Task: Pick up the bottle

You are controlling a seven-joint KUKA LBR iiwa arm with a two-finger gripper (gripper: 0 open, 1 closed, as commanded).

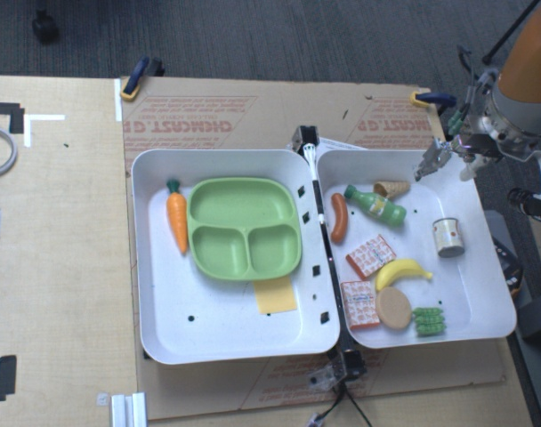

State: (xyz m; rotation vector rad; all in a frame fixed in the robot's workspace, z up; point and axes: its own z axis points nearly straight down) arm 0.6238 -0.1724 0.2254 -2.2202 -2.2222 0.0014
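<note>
Overhead, two shallow white bins sit side by side on a sheet of brown cardboard (199, 118) printed with red lettering, and that sheet lies on a pale wooden bench (52, 265). Beyond the far edge of the bench runs dark grey carpet (279, 20), with a small black caster (45, 28) showing at the far left. A blue-and-yellow clamp (139, 76) grips the cardboard at its far left corner and another (431, 100) at its far right. The left bin (155, 327) holds a green divided plate (245, 229), a carrot (177, 218) just left of it, and a yellow slice of cheese (276, 296) partly under the plate's near edge. In the right bin (493, 314) the green bottle (375, 205) lies on its side toward the far left, beside a red sausage (339, 217) and near an ice-cream cone (391, 188). A small can (447, 237) stands toward the right, and nearer are two red-patterned packets (371, 255), a banana (404, 272), a round biscuit (394, 308) and green pea pods (429, 320). The gripper (433, 160) hangs over the far right corner of the right bin, well apart from the bottle, with nothing between its fingers; how wide they stand I cannot tell from this angle.
</note>
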